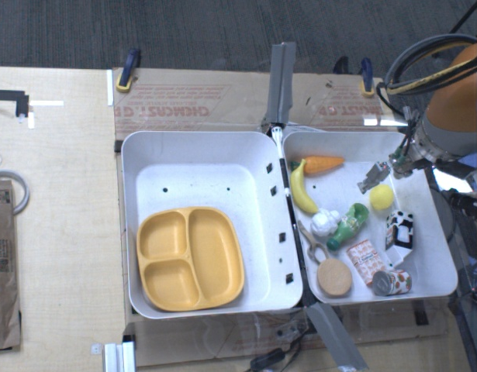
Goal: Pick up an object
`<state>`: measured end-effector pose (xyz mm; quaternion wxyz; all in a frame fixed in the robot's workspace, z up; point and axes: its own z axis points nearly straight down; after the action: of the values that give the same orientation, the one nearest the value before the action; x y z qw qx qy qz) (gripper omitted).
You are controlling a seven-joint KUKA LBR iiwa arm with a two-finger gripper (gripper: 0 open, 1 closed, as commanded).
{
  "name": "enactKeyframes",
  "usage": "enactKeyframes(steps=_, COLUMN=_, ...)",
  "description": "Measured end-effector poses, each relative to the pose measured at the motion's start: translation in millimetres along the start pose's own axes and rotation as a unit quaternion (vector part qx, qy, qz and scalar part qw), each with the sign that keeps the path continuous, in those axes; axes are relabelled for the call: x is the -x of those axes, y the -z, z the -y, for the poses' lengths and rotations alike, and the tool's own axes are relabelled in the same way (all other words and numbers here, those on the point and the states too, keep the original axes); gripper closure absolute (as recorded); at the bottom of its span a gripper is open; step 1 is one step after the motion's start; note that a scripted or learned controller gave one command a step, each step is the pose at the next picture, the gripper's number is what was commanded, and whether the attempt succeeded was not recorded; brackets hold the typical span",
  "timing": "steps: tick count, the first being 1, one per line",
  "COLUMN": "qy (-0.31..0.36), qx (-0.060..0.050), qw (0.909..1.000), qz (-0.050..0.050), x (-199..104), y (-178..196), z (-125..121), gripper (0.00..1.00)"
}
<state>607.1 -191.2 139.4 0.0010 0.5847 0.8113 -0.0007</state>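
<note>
- Arm [451,107] enters from the right, orange band up top, wrist over the right bin's [444,285] far right corner.
- Gripper [375,178] hangs above the upper part of the right bin, just up-left of the lemon [381,197]. Can't tell its state from this angle — too small and blurred. Nothing visibly between the tips.
- No single target picked out yet; candidates all sit in the right bin:
  - Carrot [323,163] — long axis roughly left-right, near the far wall, thick end left, tip pointing right.
  - Banana [302,190] — long axis runs far-to-near along the left wall, curved, lower end bending right.
  - Green bottle [349,225] — tilted diagonal, top toward upper right, bottom toward lower left, beside a white lump [325,222].
  - Lemon is round, no clear axis.
  - Black-and-white toy [399,231] by the right wall, long axis far-to-near.
  - Tan disc [335,277], red-and-white packet [365,260] and a grey can [385,283] along the near edge.
- Left bin [145,161] holds a yellow divided plate [190,257], near-left area, three compartments.
- Grey divider [281,84] stands between the bins at the far side.
</note>
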Motion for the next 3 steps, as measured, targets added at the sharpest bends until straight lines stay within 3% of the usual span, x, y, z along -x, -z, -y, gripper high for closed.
enactKeyframes(steps=1, qy=0.012, qx=0.000, qw=0.9999, qz=0.000, x=17.3, y=-47.4, z=5.0, gripper=0.00)
enactKeyframes(steps=2, qy=0.012, qx=0.001, qw=0.9999, qz=0.001, x=18.1, y=-37.3, z=4.3, gripper=1.00)
enactKeyframes(steps=3, qy=-0.037, qx=0.001, qw=0.9993, qz=-0.001, x=-89.3, y=53.2, z=-83.5, gripper=1.00)
